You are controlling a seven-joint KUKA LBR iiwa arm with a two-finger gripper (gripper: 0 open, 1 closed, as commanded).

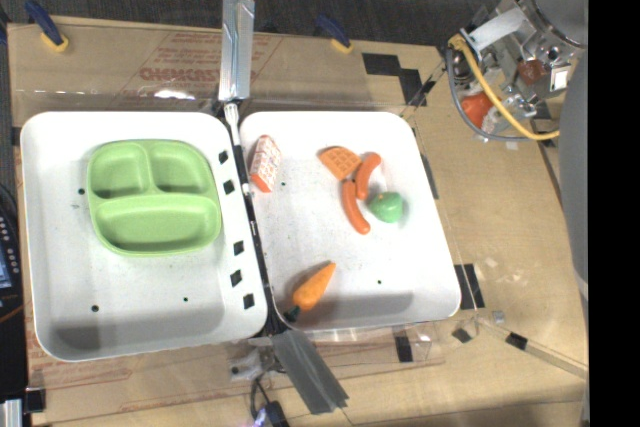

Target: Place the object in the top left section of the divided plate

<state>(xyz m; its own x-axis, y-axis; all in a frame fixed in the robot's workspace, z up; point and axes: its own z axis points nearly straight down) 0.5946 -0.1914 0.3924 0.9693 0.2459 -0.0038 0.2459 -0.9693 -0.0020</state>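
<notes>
1. Leftward, the green divided plate [153, 194] lies in the left bin [50, 315].
2. Carrot [313, 285], sausages [358, 190] and green ball [386, 207] occupy the right bin [425, 275].
3. Gripper [490, 105] hangs off-bin at upper right; finger state cannot be told.

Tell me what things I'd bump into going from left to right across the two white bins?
Green divided plate → small orange-and-white box → carrot → orange waffle-like piece → hot dog → green round toy.
</notes>
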